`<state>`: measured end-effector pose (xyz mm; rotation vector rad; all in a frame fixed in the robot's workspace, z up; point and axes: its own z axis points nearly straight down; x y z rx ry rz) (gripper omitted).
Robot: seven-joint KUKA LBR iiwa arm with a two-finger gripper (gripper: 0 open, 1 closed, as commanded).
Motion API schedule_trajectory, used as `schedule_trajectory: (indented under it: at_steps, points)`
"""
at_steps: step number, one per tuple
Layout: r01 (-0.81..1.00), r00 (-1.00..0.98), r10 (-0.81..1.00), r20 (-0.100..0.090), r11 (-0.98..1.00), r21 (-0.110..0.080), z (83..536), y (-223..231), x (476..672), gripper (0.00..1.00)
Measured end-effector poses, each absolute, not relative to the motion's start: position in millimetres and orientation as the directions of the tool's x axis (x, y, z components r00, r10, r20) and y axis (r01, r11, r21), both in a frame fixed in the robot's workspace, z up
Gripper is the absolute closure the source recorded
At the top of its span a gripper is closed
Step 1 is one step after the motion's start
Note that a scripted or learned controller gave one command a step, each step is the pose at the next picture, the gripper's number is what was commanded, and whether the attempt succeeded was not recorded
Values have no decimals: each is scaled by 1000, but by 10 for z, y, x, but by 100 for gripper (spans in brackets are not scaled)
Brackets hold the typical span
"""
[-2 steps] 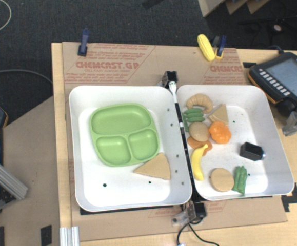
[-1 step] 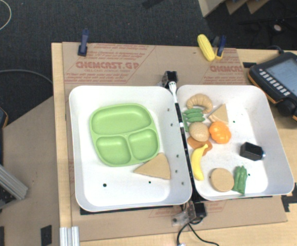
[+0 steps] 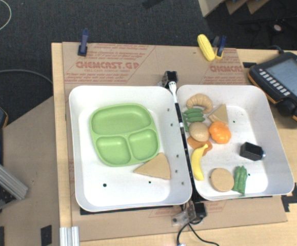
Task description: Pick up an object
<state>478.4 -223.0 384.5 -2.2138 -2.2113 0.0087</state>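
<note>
The right bin (image 3: pixel 261 99) holds several toy foods. A croissant (image 3: pixel 199 101) lies at its back left, with a green pepper (image 3: pixel 193 115) just in front of it. A tan wedge (image 3: pixel 220 113) leans beside an orange (image 3: pixel 220 132). A potato (image 3: pixel 199 131) sits by the bin's left wall, above an orange slice (image 3: pixel 196 144) and a banana (image 3: pixel 197 163). A round cookie (image 3: pixel 222 179) and a green pod (image 3: pixel 240 179) lie near the front. A black block (image 3: pixel 251 150) rests to the right.
The left bin (image 3: pixel 81 152) holds a green divided plate (image 3: pixel 123 133) and a tan wedge (image 3: pixel 153 167) at its front right. Blue clamp (image 3: pixel 82 42) and yellow clamp (image 3: pixel 206 47) grip the cardboard's back edge. A teach pendant (image 3: pixel 284 81) lies at the right.
</note>
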Motion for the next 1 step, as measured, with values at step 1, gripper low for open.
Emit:
schedule_trajectory:
  at_steps: [1]
  points:
    - [1000,-4,1000,-9,5,20,5447,-2126,5250,100]
